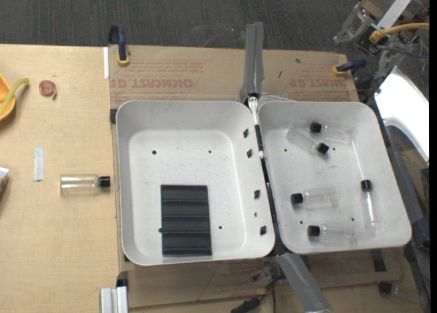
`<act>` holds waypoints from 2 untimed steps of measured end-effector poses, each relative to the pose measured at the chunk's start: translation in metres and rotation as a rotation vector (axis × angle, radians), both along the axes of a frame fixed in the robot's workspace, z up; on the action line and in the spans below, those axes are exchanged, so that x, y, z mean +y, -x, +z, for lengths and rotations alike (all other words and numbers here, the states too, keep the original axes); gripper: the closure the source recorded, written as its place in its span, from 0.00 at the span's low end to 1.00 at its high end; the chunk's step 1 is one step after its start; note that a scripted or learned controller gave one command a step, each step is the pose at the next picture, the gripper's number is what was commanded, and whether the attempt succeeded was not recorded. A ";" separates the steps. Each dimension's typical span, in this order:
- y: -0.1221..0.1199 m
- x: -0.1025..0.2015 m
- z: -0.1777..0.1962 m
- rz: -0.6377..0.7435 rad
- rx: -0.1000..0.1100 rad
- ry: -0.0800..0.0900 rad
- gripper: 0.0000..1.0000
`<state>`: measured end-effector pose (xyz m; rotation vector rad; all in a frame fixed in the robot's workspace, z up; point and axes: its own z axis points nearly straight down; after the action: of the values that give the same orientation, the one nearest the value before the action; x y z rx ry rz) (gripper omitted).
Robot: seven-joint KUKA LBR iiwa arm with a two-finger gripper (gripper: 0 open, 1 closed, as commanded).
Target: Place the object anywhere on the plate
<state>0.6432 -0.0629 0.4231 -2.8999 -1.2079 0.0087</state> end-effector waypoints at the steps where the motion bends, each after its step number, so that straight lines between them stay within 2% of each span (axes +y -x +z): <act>1: 0.024 -0.065 0.017 -0.234 0.000 0.001 0.00; 2: 0.044 -0.160 0.017 -0.586 0.000 0.001 0.00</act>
<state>0.5997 -0.2225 0.4396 -3.1250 -0.3195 0.0084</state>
